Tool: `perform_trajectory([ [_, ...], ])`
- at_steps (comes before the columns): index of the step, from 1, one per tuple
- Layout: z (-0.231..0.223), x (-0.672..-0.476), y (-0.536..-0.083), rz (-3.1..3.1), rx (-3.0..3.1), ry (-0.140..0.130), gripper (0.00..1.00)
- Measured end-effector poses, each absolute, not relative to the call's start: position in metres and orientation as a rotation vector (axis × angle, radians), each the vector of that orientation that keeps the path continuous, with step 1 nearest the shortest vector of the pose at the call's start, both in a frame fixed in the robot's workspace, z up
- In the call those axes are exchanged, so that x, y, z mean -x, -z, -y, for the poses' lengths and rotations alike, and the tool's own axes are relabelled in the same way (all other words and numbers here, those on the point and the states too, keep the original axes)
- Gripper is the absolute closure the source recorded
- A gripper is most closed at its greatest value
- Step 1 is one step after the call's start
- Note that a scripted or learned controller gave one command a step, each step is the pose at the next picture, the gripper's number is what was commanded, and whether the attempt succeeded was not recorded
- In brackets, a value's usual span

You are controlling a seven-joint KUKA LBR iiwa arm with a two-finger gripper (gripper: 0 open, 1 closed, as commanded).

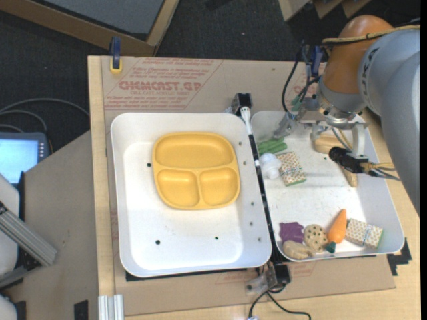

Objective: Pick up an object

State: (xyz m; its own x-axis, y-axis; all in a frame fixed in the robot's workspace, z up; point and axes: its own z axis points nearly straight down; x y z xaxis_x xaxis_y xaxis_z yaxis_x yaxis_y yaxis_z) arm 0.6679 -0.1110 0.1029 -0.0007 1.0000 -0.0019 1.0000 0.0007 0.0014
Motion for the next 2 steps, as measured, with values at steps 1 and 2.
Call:
perform_trajectory([
  [1, 0.0916, -0.6665, -0.1028, -2.224, -2.221, 0.001, 0.0],
  [2, 0.0921, -0.6665, -0.1028, -2.223, -2.221, 0.002, 0.0],
])
